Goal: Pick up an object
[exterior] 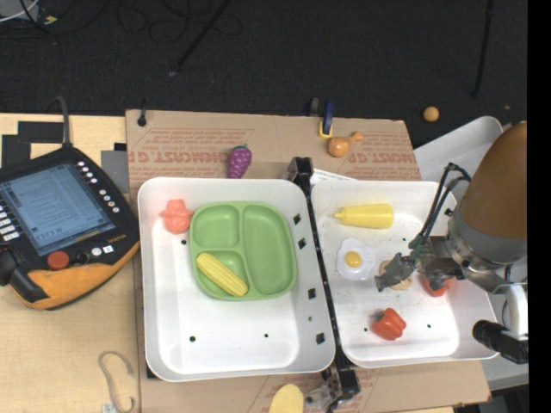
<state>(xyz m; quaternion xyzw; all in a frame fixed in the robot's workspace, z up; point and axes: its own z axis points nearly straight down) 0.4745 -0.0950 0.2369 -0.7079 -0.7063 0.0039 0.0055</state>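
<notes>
Camera view shows the gripper (394, 274) low in the right bin (448, 338), fingers too blurry to tell, toy egg (352, 258) just left, red pepper (388, 323) below.

Right bin (448, 338): my gripper (394, 275) low at its middle. Fried egg (352, 258) just beside on left, yellow bottle (365, 217) beyond it near back wall, red pepper (389, 323) near front. Bare floor between egg and pepper, also front right corner. Divider (313, 256) blocks sideways slide to left bin (224, 351). There, green tray (244, 249) with corn (222, 274) takes middle; front strip bare.
</notes>
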